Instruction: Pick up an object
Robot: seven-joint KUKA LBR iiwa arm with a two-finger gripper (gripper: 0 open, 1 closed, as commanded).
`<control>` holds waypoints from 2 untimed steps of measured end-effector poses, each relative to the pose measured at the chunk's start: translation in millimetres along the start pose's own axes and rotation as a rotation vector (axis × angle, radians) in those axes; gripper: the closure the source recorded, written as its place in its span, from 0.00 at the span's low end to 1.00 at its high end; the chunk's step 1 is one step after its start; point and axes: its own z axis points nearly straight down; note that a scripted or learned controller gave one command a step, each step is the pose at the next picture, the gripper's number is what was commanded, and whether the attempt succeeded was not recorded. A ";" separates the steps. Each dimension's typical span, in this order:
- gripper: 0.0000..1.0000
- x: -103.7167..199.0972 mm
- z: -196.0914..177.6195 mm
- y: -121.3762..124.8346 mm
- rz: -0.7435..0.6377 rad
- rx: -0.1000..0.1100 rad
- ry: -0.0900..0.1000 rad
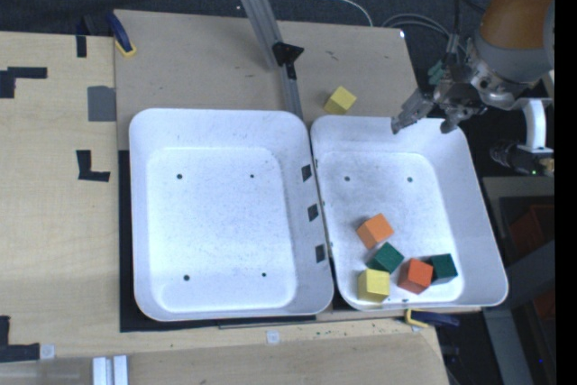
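- Left shallow white plastic bin (149, 194): sits edge to edge with the right bin.
- Small yellow cube (341, 100): on the bench just outside the right bin's far rim.
- Right shallow white plastic bin (469, 185): five small blocks clustered at its near end: orange cube (375, 230), dark green cube (389, 258), yellow block (373, 285), red-orange block (416, 275), second green block (443, 267).
- Grey two-finger gripper (422, 119): over the right bin's far right corner, fingers apart, nothing between them.
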 end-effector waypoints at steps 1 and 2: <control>0.00 22.6 68.3 -49.6 0.002 0.011 0.003; 0.00 21.3 64.1 -46.6 0.002 0.000 0.000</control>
